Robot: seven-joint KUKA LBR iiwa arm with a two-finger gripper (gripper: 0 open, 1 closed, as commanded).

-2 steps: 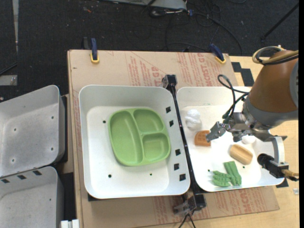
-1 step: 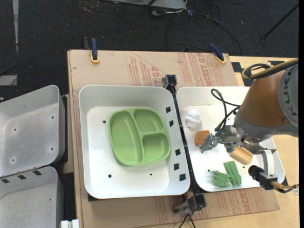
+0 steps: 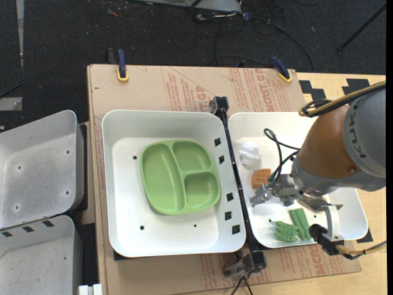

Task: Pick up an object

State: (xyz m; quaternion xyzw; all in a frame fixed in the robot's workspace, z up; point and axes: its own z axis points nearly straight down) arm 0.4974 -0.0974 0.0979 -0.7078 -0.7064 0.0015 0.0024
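Objects for picking, right bin (image 3: pixel 353 223): three items. Green toy (image 3: pixel 293 228), ridged and leafy in outline, lies near the bin's front edge, just below the gripper. Orange block (image 3: pixel 261 177), small and squarish, sits near the bin's middle, close to the divider between the bins. White crumpled item (image 3: pixel 249 152) lies behind the orange block, toward the bin's left wall; the two are just beside each other.

Gripper (image 3: pixel 263 195): metal fingers point left, low over the bin floor, between the orange block and the green toy. Nothing shows between the fingers; whether they stand wide or narrow cannot be told from this angle. Black cable loops above the wrist.

Arm (image 3: pixel 344 146): grey with orange band, enters from the right and covers much of the right bin's far side.

Left bin (image 3: pixel 116 165): white, shallow, holds one green divided plate (image 3: pixel 180 176) with three compartments, lying flat near the centre, apart from all walls.

Bench (image 3: pixel 166 85): cardboard-covered surface under both bins, held by yellow-tipped clamps (image 3: pixel 122 66) at the rear edge.

Spare white trays (image 3: pixel 37 165): stacked to the left of the bench, on the dark floor side.
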